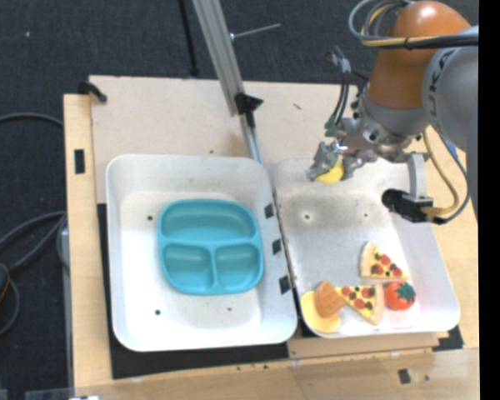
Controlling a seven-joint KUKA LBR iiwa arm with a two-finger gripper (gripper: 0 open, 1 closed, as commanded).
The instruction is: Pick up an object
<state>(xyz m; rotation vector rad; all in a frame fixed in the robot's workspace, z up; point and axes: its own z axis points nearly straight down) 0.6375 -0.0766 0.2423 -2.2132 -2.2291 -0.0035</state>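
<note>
Dark carpet is surrounding a pale wooden bench (150, 115) that is carrying two shallow white bins side by side; the left bin (133, 307) is holding a teal divided plate (209, 246), lying flat near its middle; the right bin (342, 223) is holding toy food gathered at its near end: one pizza slice (381, 263), a second pizza slice (360, 300) touching an orange croissant-like piece (328, 299), and a red tomato (400, 295) just beside them.

At the far end of the right bin the gripper (328, 167) is hanging from the grey arm (408, 65), and a small yellow piece (331, 173) is showing right at its fingertips, seemingly lifted clear of the bin floor; the fingers are appearing to be pinching this yellow piece, though only a little of it is peeking out below them, so the hold is looking shallow.

Judging from this, the risk is lying in that shallow pinch; a smooth, rounded toy gripped near its edge is likely to be squirming out as the arm is rising or swinging, and a quick move would be making that worse; if it is slipping here, so near the far rim, it could be bouncing off the wall and landing outside the bin or in the gap between the bins. A black cable fitting (404, 203) is hanging beside the wrist, close over the bin, and it could be brushing the wall on a low sideways move.
</note>
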